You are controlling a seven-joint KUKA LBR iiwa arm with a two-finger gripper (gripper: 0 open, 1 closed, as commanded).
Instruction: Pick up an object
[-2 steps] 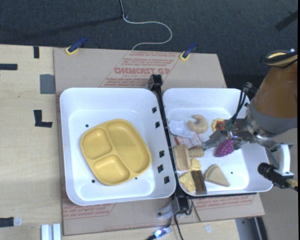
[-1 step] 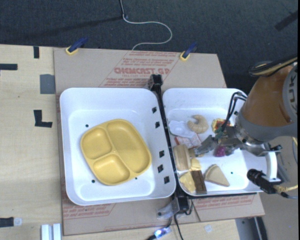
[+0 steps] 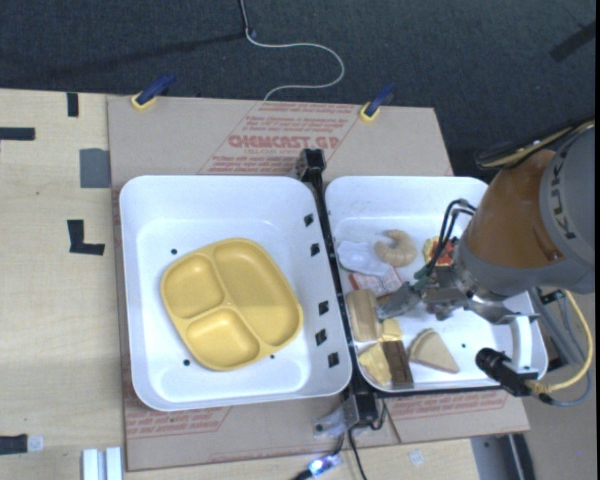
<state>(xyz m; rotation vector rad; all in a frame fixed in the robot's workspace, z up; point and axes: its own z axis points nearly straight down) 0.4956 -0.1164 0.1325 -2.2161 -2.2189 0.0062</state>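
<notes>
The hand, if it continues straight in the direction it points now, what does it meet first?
Probably the tan block beside the divider; the hand points left and down toward it, though depth is unclear.

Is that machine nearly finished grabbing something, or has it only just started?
Done so far: the arm has reached into the right bin, and its gripper sits low among the food-like pieces, close to a tan wedge and a pale curled piece. In hand: nothing that I can see between its fingers. Left: gripping one piece and lifting it. The yellow divided plate lies in the left bin.
</notes>
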